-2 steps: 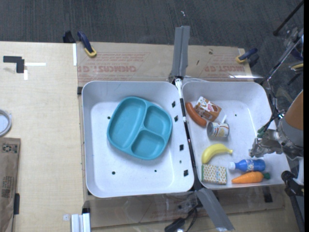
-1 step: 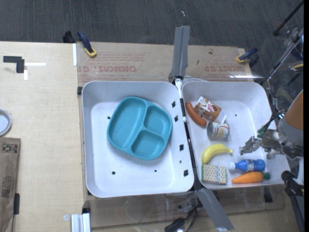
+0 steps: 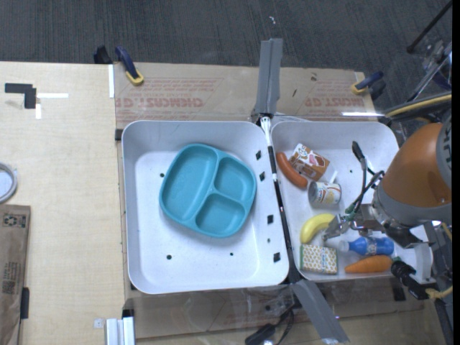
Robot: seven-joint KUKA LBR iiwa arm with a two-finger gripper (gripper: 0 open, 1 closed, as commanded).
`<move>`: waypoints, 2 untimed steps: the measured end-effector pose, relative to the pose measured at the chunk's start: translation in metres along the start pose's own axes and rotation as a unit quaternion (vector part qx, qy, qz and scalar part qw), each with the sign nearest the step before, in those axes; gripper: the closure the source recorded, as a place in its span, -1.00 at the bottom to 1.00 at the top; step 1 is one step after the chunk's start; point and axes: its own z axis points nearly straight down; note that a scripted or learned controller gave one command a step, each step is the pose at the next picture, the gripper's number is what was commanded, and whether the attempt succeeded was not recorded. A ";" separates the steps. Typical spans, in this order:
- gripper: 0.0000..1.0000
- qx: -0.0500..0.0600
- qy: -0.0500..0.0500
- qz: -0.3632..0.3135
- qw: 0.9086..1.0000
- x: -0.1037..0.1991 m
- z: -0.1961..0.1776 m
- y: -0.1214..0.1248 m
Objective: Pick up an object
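The right bin (image 3: pixel 388 139) holds several items: a red sausage (image 3: pixel 290 170), a small printed carton (image 3: pixel 312 162), a small can (image 3: pixel 325 193), a yellow banana (image 3: pixel 315 228), a cracker box (image 3: pixel 318 259), a blue-and-white bottle (image 3: pixel 369 246) and an orange carrot (image 3: pixel 368 265). My gripper (image 3: pixel 336 230) is low in this bin, just right of the banana and left of the bottle, above the cracker box. The arm's orange band (image 3: pixel 422 167) looms over the bin's right side and hides part of it. I see nothing lifted.
The left bin (image 3: pixel 140 192) holds a teal divided plate (image 3: pixel 208 190). A grey divider post (image 3: pixel 269 77) stands between the bins at the back. Clamps (image 3: pixel 129 67) sit on the cardboard behind. A tape roll (image 3: pixel 4 183) lies at far left.
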 end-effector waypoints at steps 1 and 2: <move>1.00 0.000 0.000 0.002 1.000 -0.001 -0.008 0.000; 1.00 -0.001 -0.001 0.028 1.000 -0.051 -0.001 0.091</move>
